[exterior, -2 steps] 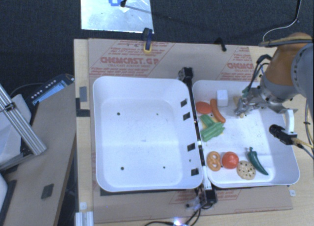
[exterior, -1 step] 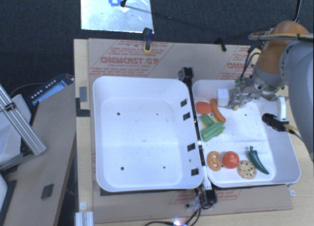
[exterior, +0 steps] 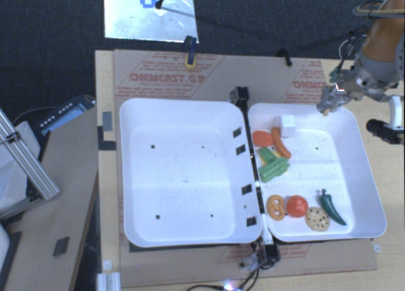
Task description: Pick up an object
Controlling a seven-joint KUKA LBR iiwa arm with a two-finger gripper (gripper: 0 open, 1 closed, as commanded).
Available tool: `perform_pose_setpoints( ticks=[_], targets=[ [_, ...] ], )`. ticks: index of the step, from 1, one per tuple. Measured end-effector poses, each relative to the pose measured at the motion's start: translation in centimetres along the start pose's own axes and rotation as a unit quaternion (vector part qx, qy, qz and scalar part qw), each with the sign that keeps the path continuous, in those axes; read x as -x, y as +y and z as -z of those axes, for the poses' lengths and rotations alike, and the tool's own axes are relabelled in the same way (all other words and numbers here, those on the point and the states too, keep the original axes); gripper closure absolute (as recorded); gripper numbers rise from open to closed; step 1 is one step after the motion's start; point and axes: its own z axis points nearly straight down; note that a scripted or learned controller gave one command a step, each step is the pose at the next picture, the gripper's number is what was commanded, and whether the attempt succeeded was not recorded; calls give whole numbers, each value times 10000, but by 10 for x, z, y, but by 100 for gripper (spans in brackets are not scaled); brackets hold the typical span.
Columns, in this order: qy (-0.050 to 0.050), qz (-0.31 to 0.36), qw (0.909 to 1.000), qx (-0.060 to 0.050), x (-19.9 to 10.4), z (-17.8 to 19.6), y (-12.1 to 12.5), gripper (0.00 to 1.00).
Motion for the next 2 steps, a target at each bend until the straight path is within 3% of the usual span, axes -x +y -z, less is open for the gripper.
perform_pose_setpoints(
  ticks=[1,2],
  targets=[
    [35,-14,10000,-83,24,-116,-36,100],
    [27,-17,9999,-97,25,-110,-114,100]
  ],
)
